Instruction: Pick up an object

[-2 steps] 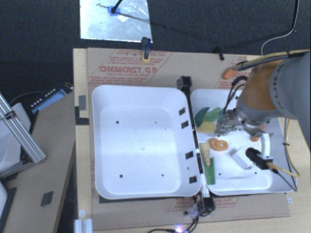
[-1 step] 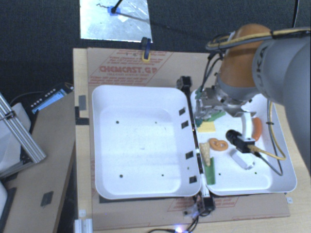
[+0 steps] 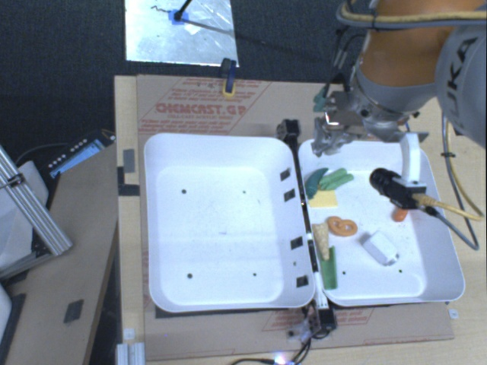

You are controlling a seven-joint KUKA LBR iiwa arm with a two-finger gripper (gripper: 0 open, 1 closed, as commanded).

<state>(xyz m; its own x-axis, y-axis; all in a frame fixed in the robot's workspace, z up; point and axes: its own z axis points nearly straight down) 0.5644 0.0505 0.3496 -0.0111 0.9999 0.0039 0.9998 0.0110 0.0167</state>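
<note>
My gripper (image 3: 326, 144) hangs over the far left corner of the right bin (image 3: 434, 280), just above and behind a green leafy piece (image 3: 329, 178). Nothing shows between its fingers. In front of the green piece lies a yellow block (image 3: 324, 199). An orange pretzel-shaped ring (image 3: 342, 226) sits near the bin's middle. A cream cone with a green stick (image 3: 326, 254) lies along the left wall. A white block (image 3: 380, 248) rests toward the front right, and a small orange piece (image 3: 400, 214) lies further right.
The left bin (image 3: 160, 280) stands beside the right one, joined along a black hinged divider (image 3: 298, 204). Both rest on a cardboard sheet (image 3: 198, 106). A foil sheet (image 3: 181, 20) lies at the back, and a metal frame (image 3: 30, 211) stands at the far left.
</note>
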